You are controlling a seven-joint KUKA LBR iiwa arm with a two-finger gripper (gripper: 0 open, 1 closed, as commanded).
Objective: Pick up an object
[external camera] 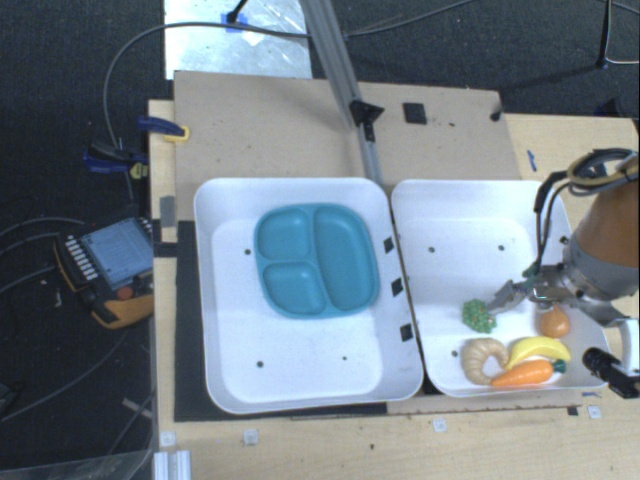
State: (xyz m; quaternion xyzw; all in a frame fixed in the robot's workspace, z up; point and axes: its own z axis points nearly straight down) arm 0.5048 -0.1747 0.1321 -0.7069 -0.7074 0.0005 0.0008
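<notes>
My gripper (508, 296) hangs low in the right bin (450, 218), at the end of the grey arm with the orange band (603, 236). Its tip points left, just above and to the right of a small green broccoli (478, 316). Right below the wrist lies a small orange round fruit (552, 322). Along the bin's front edge lie a tan croissant (483, 359), a yellow banana (540, 348) and an orange carrot (522, 373). I see nothing lifted off the bin floor.
The left bin (230, 298) holds a blue divided plate (316, 259). A grey pole (335, 48) slants down to the ridge between the bins. Cables and a blue device (110, 253) lie on the floor at the left.
</notes>
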